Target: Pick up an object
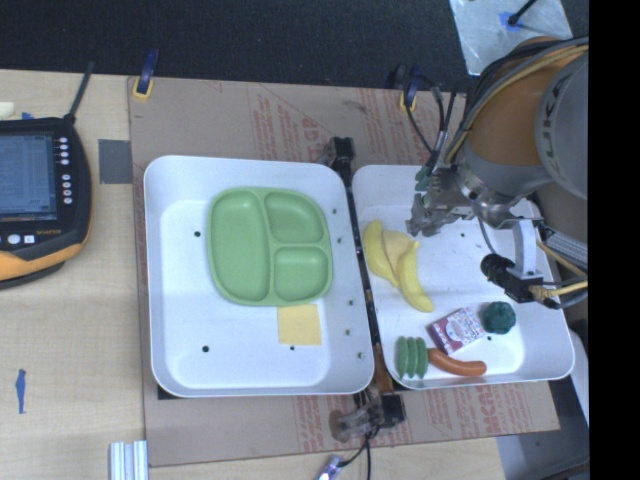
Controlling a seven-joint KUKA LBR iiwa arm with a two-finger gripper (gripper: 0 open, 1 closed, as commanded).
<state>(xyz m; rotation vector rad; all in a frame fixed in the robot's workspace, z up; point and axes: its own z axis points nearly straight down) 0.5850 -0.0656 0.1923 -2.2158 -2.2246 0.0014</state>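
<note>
I'm watching the gripper (428,218) hovering over the right bin (540,363), just above the yellow bananas (397,262), can't tell how it's set, green divided plate (269,245) and yellow cheese slice (300,325) sitting in the left bin (175,348)

Grey arm (560,98) with orange band, black cables, metallic hand (432,213).

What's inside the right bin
In the right bin: yellow bananas, a green pea pod, an orange-red sausage, a pink packet and a dark green ball. The gripper and arm cover the bin's upper right, so anything there is hidden.
</note>
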